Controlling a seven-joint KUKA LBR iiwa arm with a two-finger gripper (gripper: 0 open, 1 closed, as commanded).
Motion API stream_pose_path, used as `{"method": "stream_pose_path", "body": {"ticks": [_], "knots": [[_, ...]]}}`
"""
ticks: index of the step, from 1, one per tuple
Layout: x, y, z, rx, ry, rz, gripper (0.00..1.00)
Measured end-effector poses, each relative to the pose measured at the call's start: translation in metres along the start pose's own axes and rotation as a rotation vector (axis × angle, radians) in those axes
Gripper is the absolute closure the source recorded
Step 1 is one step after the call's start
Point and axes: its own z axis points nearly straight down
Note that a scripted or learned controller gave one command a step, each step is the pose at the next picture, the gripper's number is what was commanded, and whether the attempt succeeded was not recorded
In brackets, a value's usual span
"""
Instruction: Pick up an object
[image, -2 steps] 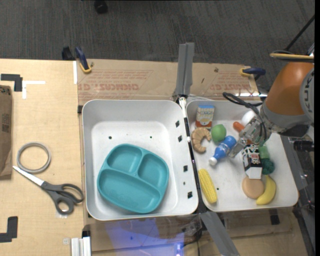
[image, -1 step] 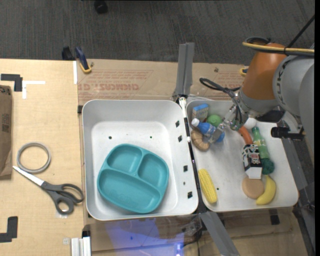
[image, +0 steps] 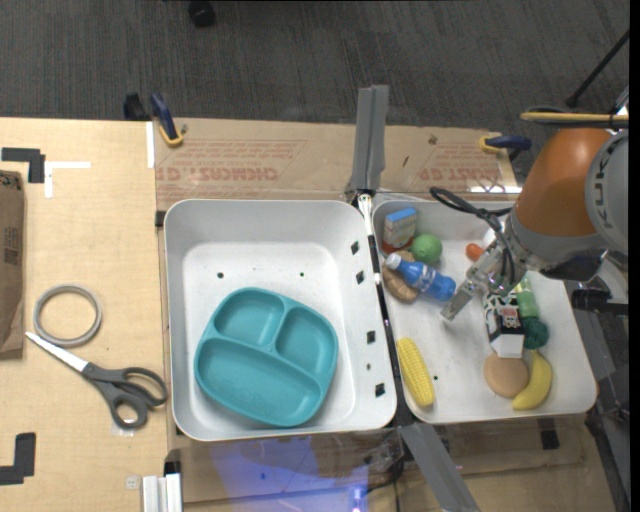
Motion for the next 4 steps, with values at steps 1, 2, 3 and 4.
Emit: {"method": "stream_pose_path", "body": {"ticks": [1, 2, 3, 4], "knots": [[-0.014, -0.063, 0.000, -0.008, 0.006, -0.102, 0.00], [-0.002, -0.062, 0.000, -0.006, 0.003, 0.039, 0.00], [0.013, -0.065, 0.000, -0.003, 0.001, 0.174, 0.00], [0.012, -0.064, -0.011, -0.005, -0.003, 0.173, 1.00]]}}
